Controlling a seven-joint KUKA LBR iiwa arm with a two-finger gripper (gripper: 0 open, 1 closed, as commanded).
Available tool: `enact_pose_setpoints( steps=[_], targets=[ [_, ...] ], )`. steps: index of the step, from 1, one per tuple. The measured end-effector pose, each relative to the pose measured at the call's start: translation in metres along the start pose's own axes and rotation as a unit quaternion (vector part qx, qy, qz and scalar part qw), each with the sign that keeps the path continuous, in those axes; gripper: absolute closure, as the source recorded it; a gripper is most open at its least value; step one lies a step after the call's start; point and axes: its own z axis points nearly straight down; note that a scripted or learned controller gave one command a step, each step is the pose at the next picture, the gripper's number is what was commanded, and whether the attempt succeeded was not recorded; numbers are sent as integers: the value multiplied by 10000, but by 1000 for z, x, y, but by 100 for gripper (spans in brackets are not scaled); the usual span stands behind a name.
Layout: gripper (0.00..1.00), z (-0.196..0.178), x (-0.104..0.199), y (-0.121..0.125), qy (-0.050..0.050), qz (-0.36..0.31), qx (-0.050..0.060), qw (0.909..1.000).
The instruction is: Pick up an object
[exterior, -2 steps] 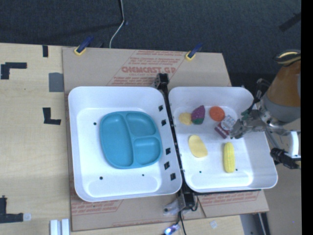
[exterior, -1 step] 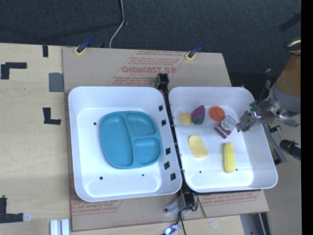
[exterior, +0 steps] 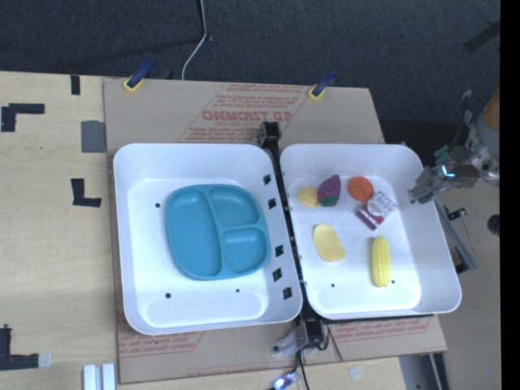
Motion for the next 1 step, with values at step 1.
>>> enact_pose_setpoints(
  steps=[1],
  targets=[
    [100,-16,0,1,10,1,23,10000]
  ],
)
